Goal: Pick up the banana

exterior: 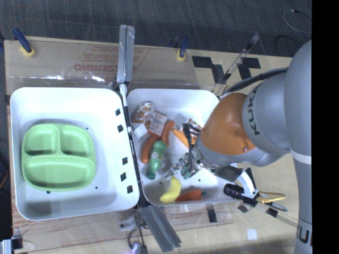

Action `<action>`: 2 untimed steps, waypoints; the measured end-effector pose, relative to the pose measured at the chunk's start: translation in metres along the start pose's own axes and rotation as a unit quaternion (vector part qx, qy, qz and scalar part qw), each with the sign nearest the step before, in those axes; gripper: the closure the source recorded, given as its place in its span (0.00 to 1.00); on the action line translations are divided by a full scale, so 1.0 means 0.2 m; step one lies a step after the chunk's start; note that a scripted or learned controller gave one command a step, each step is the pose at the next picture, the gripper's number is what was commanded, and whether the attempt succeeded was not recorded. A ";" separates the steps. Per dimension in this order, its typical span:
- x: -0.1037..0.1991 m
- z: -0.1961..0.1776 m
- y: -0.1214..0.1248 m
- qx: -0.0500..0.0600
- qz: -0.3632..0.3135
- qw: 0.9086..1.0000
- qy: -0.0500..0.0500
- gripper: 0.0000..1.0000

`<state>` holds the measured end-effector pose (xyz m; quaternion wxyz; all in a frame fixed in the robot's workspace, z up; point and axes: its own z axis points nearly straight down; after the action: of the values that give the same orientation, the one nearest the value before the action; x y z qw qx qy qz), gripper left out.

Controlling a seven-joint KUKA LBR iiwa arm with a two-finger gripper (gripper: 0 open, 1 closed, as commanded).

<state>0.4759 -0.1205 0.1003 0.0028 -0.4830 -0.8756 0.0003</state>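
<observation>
1. Grey-and-orange, your arm (249,128) bends in from the right, wrist low over the right-hand shallow white bin (175,97).
2. Its fingers (183,167) hang just above the curved yellow banana (170,190); whether they are clenched or released, you cannot tell.
3. That banana lies near the bin's front wall, beside an orange carrot (189,196).

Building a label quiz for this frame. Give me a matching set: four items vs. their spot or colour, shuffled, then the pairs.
Things:
1. banana
2. green divided plate
3. green bottle
4. gripper

Descriptions:
A. alone in the left bin
B. yellow, near the front wall of the right bin
C. just above and right of the banana, over the right bin
D. lying between the carrots and the gripper, cap pointing to the front

Pairs: 1-B, 2-A, 3-D, 4-C
</observation>
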 end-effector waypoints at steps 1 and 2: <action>0.26 -0.58 0.17 -0.002 0.085 0.996 -0.002 1.00; 0.26 -0.58 0.17 -0.002 0.085 0.996 -0.002 0.00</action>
<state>0.4771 -0.0597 0.2159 0.0004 -0.5557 -0.8314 -0.0001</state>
